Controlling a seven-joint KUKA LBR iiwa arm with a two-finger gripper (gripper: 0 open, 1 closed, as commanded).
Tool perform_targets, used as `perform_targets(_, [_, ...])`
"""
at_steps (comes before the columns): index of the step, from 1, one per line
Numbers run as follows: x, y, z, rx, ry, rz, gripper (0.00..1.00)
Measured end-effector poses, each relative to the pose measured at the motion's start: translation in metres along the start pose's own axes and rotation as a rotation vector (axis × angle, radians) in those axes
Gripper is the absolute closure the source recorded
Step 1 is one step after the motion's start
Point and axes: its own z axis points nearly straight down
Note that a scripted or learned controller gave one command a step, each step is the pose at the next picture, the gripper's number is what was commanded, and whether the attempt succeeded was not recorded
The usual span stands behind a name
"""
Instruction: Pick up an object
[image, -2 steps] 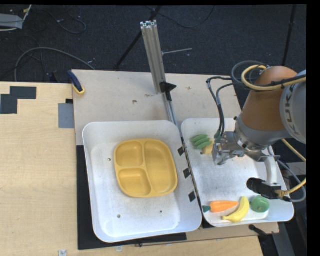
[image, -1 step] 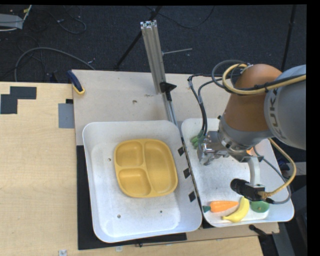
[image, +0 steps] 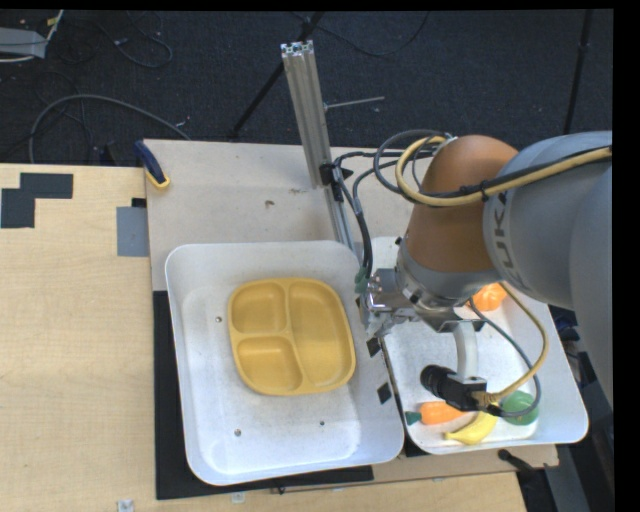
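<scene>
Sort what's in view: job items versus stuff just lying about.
Job, likely, all in the right bin: toy carrot, banana, green piece, orange piece.
Lying about: yellow divided plate in the left bin; blue-and-yellow tool on the bench.

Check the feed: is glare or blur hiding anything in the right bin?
Camera view: light is even, no harsh glare on either bin, and the yellow plate reads sharp. In the right bin the arm, not blur, covers much; the banana shows clearly.
</scene>
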Motion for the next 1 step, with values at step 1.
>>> perform_targets(1, [0.0494, -0.006, -0.0111, -0.003, -0.001, 0.001, 1.0])
